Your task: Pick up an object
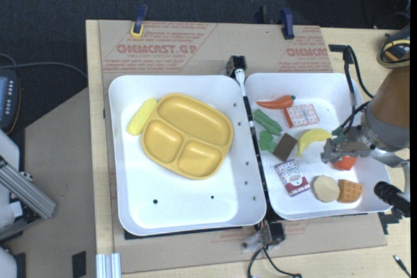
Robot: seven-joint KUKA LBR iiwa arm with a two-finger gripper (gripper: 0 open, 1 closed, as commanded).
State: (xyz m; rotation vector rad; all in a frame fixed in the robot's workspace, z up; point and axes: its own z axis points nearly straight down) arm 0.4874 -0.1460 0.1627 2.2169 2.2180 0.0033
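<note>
My gripper [339,152] is low over the right side of the right bin [326,91], on the grey arm with its orange band. Just under it lies a small red item [346,164], partly covered by the gripper; I cannot tell if they touch. To its left sits a yellow banana [314,138], with a brown block [285,146] beside that. In front of the gripper lie a pale bread roll [326,189] and a waffle [350,191].
The right bin also holds a red chili [277,102], a patterned box [301,115], two green pieces [267,130] and a red packet [292,177]. The left bin [182,205] bears a yellow divided plate [186,135] and a corn cob [141,116].
</note>
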